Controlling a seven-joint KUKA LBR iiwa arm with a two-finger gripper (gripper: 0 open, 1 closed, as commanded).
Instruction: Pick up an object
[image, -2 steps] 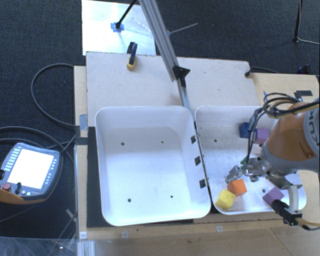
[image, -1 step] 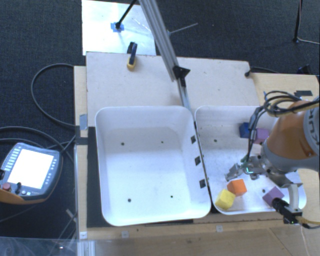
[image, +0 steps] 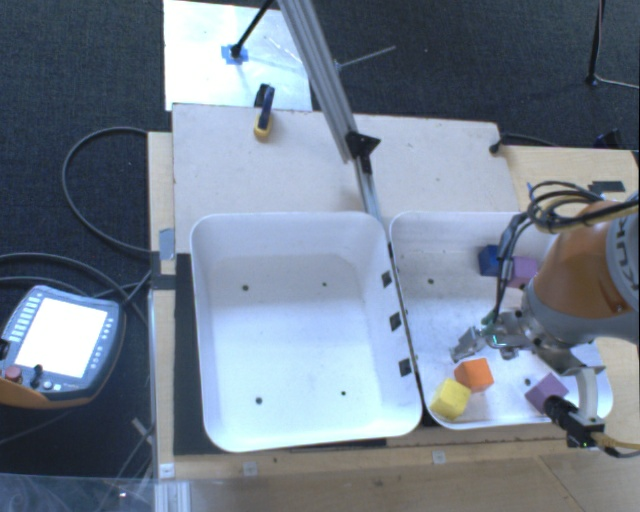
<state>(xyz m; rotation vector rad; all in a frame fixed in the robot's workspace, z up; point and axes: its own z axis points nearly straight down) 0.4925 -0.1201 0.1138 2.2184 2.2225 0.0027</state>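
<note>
1. The arm (image: 590, 270) reaches in from the right and bends down over the right bin (image: 425, 250), which places the jaws (image: 478, 343) low above the bin floor, where the loose pieces lie.
2. The jaws appear as a pale metal part just above and to the left of the orange block (image: 476, 374). Nothing is seen between them, so no piece counts as held. Whether they stand wide or narrow cannot be told at this size and slant.
3. Candidate objects cluster at the near end of the right bin. The orange block sits just beside the yellow block (image: 451, 399), and a purple block (image: 546, 392) lies further right, near the wrist hardware.
4. The orange block, being nearest the jaws, is judged the likeliest target; this is an inference from position, not an observed grasp.
5. A blue piece (image: 489, 260) and a pale purple piece (image: 523, 269) rest toward the far side of the right bin, partly covered by the arm and its cables, so their full shapes are unclear.
6. The left bin (image: 215, 300) shares a tilted common edge with the right bin, and both sit on the counter (image: 430, 160).
7. The arm is cut off at the right, and it hides that side of the right bin.
</note>
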